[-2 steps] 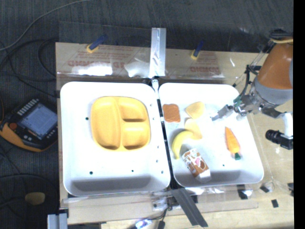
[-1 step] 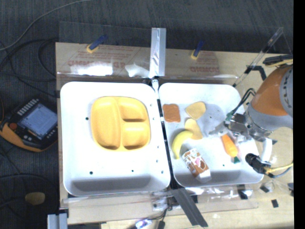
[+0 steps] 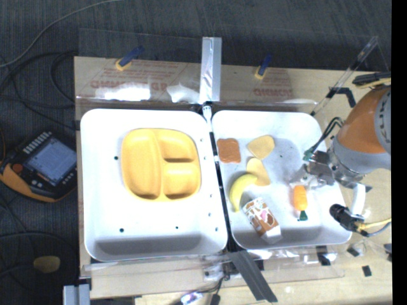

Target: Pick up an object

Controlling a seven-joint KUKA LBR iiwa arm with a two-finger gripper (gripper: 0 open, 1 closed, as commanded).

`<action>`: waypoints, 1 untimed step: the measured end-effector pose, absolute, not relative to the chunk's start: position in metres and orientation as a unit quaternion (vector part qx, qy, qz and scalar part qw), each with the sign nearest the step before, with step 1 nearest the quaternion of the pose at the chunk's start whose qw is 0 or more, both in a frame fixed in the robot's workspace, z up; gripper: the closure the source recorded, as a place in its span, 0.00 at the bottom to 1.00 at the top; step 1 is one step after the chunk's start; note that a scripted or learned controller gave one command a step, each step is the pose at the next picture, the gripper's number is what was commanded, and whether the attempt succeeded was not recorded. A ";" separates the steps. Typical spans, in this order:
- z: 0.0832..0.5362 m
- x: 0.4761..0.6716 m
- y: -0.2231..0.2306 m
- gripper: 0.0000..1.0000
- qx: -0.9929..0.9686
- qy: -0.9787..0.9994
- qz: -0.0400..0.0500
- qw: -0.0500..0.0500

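- The arm (image 3: 365, 135) comes in from 3 o'clock, its orange band over the right rim of the right bin (image 3: 305, 122), the wrist bent down toward the bin's inside edge.
- The gripper (image 3: 316, 164) sits low at the bin's 3 o'clock side, just beside the carrot; how far it is open cannot be told from this angle, and nothing can be seen clamped in it.
- The carrot (image 3: 299, 199), orange with a small green tip, lies on the bin floor at about 7 o'clock from the gripper, near it; whether they touch is unclear.
- At the bin's centre lie a banana (image 3: 238, 188) and two pale yellow pieces (image 3: 261, 147), with a brown square slice (image 3: 228, 150) at 10 o'clock.
- A small printed carton (image 3: 262, 219) lies tilted at 6 o'clock.
- The left bin (image 3: 102, 221) holds a yellow divided tray (image 3: 160, 164) at its centre.
- Both bins rest on the table (image 3: 89, 75); a handheld pendant (image 3: 39, 164) lies on the floor at 9 o'clock.
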State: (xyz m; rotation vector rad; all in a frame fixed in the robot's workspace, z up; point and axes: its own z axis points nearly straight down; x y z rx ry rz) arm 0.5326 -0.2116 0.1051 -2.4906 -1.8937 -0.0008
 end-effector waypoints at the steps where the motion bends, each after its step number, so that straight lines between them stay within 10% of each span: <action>1: 0.259 0.531 -0.162 1.00 -0.730 -0.684 0.002 0.001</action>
